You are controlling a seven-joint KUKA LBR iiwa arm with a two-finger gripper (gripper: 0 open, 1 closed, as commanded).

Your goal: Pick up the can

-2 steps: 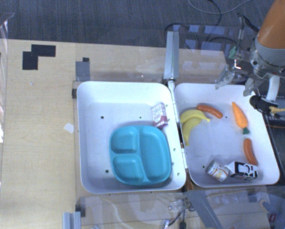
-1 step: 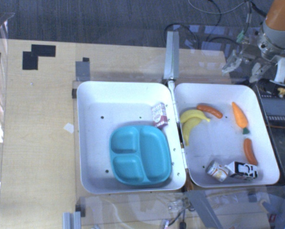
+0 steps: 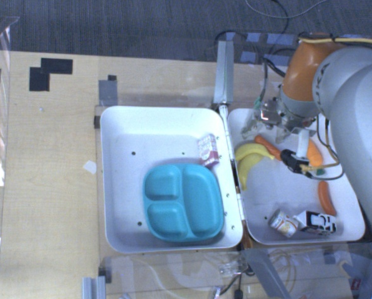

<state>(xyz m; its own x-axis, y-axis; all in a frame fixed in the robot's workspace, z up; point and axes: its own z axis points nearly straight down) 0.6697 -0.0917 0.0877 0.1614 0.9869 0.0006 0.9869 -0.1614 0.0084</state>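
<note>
The can (image 3: 283, 222) is my target and my landmark. It lies on its side, slightly tilted, on the floor of the right bin (image 3: 270, 189) near that bin's front wall. It probably rests this way because it rolled until something stopped it. A black-and-white carton (image 3: 318, 222) lies just beside the can, on the side my arm comes from, and seems to touch it.

My gripper (image 3: 284, 124) hangs well beyond the can, over the far end of the same bin, with the orange band (image 3: 305, 67) above it. From this slanted view I cannot tell whether the gripper is open or closed, and nothing can be made out in it. I judge the pick has not begun, and I am poised high so I can travel without knocking the clutter.

That clutter sits between me and the can. A yellow banana (image 3: 251, 157) lies past the can toward the dividing wall, and 1 orange carrot (image 3: 324, 197) lies past the carton. A clear patch of floor leads to the can.

Far from the can, in the left bin (image 3: 126, 148), rests a blue divided plate (image 3: 183, 202).

I would close across the can's round body, wary of the carton crowding 1 side.
</note>
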